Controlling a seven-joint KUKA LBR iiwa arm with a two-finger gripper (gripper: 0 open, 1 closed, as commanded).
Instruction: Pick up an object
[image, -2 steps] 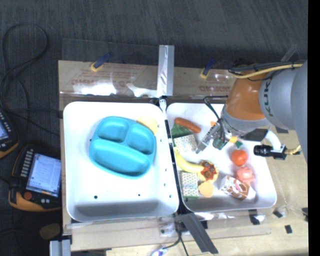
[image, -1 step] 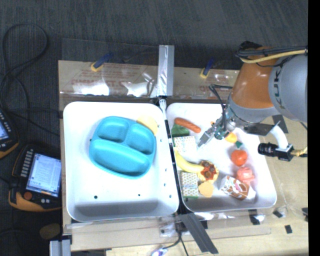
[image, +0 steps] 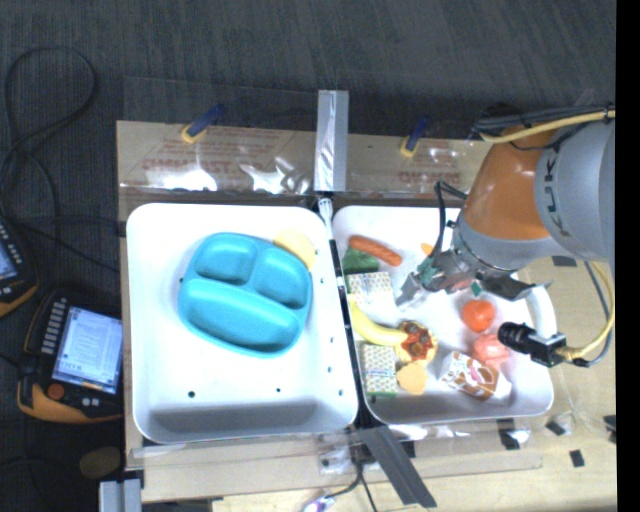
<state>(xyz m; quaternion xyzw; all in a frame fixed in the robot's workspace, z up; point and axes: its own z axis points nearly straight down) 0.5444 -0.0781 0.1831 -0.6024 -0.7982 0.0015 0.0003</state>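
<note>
Gripper (image: 425, 280) hangs over the right bin (image: 535, 400), whether spread or pinched I can't tell, with the banana (image: 375, 327) just below-left of it, long axis slanting down toward the bin's middle.

Blue tray (image: 245, 290), yellow banana (image: 372, 327), orange-red tomato (image: 478, 315).

A single fixed camera is looking down on the table (image: 140, 140) from above at a slight slant, far enough back that it is taking in both white bins, the left bin (image: 150, 400) and the right bin (image: 535, 395), together with dark floor around them. The arm (image: 530, 200) is entering from the frame's right side.
</note>
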